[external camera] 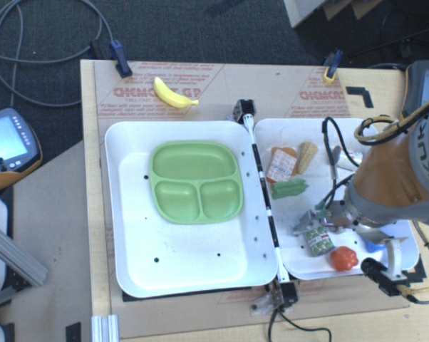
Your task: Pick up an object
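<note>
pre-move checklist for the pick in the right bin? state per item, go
1. Gripper over the right bin: ok, it sits low among the items there.
2. Finger state: cannot tell, the wrist and cables hide the tips.
3. Object held: cannot tell, nothing visibly sits between the fingers.
4. Nearest target: ok, the small green patterned packet lies right below the gripper, with the red tomato-like item beside it.
5. Neighbours apart from the gripper: ok, the green block, orange-white packet and tan piece lie further up the bin.
6. Left bin: ok, the green divided plate lies flat, away from the arm.
</note>
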`<act>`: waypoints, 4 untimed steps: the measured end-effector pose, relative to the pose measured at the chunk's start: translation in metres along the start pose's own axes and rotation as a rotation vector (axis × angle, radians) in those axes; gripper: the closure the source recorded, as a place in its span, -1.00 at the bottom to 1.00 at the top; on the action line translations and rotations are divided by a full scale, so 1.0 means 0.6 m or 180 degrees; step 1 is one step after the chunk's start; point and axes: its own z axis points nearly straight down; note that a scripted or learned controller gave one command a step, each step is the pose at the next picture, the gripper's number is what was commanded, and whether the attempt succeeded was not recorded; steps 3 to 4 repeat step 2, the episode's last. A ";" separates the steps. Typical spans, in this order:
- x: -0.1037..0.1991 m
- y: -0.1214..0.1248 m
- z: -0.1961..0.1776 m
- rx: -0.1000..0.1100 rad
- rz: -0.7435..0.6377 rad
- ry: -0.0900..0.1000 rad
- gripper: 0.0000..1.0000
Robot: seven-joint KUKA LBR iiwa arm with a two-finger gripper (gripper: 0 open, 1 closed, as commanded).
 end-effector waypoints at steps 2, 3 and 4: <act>0.132 0.071 -0.168 -0.0008 -0.0004 -0.0001 1.00; 0.132 0.071 -0.168 -0.0008 -0.0004 -0.0001 1.00; 0.132 0.071 -0.168 -0.0008 -0.0004 -0.0001 1.00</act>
